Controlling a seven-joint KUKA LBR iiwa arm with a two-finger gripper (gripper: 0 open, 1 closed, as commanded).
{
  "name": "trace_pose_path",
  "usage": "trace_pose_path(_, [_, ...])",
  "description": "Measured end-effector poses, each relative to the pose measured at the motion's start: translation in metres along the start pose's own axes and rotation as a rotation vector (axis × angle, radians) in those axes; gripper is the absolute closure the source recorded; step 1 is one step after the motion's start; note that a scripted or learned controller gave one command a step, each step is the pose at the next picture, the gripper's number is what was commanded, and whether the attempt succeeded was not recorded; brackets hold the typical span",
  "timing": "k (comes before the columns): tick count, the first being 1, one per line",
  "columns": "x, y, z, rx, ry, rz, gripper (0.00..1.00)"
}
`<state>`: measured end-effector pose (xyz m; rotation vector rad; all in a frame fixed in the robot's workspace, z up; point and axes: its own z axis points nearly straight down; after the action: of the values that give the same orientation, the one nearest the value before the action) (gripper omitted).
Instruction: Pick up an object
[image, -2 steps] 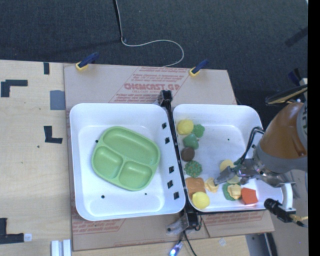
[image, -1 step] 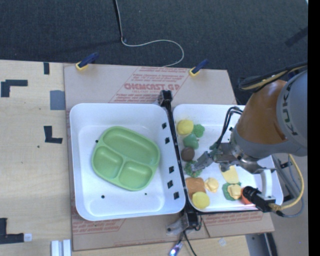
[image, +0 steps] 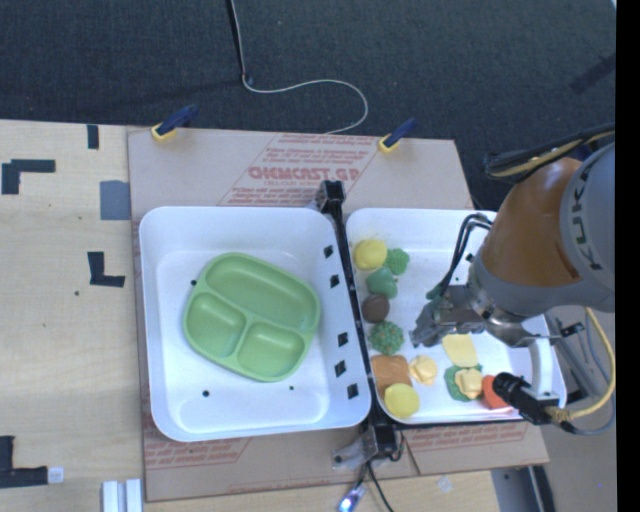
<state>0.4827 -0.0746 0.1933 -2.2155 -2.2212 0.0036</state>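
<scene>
The right bin (image: 430, 222) holds several toy foods: a yellow lemon (image: 369, 253), green broccoli (image: 397, 263), a brown ball (image: 376, 307), another green piece (image: 386, 337), an orange block (image: 390, 370), a yellow ball (image: 401, 401), a pale yellow slab (image: 460, 349) and a green-yellow-red cluster (image: 475, 386). My gripper (image: 428, 334) hangs low over the middle of this bin, just right of the green piece and left of the yellow slab. Its dark fingers point down-left; nothing shows between them.
The left bin (image: 160, 300) holds a green divided plate (image: 250, 316). A black divider (image: 345, 300) runs between the bins. The grey and orange arm (image: 535, 250) covers the right bin's right side. Cables (image: 590, 380) loop near its right edge.
</scene>
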Motion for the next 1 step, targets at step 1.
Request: trace_pose_path(1, [0.0797, 0.0056, -0.1022, -0.013, 0.002, -0.009, 1.0])
